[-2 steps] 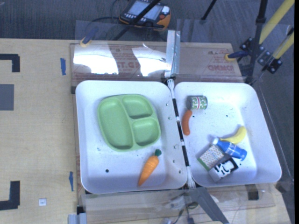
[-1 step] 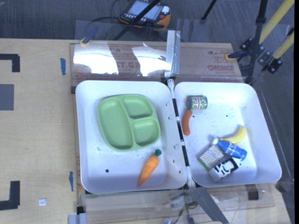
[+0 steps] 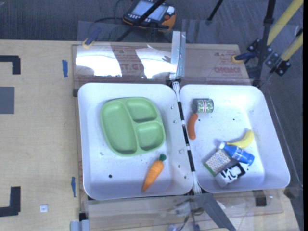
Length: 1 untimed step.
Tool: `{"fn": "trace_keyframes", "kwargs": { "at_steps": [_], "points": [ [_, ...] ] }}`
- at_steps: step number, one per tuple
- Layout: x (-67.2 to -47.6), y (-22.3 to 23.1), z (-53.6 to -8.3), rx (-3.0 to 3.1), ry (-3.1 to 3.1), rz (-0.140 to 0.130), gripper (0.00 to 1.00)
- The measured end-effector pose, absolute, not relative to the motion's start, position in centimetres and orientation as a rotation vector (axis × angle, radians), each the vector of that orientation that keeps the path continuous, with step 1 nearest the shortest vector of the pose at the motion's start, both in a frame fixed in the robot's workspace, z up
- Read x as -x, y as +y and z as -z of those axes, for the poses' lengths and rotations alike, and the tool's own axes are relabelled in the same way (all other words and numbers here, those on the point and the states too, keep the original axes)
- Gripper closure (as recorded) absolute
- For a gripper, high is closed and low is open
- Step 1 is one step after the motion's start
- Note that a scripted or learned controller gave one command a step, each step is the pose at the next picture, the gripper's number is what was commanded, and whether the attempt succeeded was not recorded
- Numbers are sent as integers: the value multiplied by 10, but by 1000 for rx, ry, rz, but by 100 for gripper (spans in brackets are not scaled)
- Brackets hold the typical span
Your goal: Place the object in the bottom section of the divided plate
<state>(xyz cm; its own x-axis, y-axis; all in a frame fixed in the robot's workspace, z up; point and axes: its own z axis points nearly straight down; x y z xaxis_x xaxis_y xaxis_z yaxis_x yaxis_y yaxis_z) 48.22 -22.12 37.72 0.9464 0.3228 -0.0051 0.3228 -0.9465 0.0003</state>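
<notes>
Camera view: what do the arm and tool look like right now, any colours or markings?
Their colours and markings cannot be told from this frame. Upper right are a yellow pole with a black clamp, seemingly stand hardware.

A green divided plate (image 3: 133, 125) lies flat in the left bin, one large section on its left and two smaller on its right. A toy carrot (image 3: 153, 173), orange with a green top, lies just below it, apart from the rim.
</notes>
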Motion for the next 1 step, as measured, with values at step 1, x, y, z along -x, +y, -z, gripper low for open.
{"fn": "trace_keyframes", "kwargs": {
  "at_steps": [1],
  "points": [
    [-483, -220, -387, -3097, 519, 10, 100]
  ]
}}
